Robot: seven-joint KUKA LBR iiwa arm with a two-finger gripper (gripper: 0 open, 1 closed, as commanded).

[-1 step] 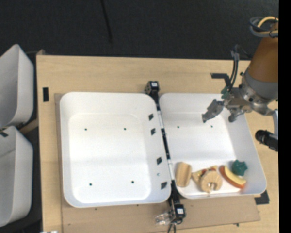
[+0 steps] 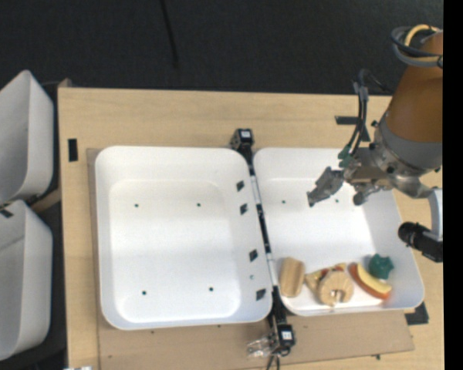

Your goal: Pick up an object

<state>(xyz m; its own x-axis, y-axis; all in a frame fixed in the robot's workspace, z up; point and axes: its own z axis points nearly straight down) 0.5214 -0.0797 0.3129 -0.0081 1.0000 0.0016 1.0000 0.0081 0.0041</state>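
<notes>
- Two white bins are seen side by side on the bench; the right bin (image 2: 293, 177) carries every object.
- The arm (image 2: 413, 106) is held over that bin's far right part.
- The gripper (image 2: 340, 189) hangs above bare floor with its fingers spread apart and nothing between them.
- A wooden block (image 2: 292, 276), a wooden piece (image 2: 331, 284) and a fruit slice (image 2: 370, 282) are lined along the bin's near edge, toward its near right corner.
- The row is judged to lie nearward of the gripper.
</notes>
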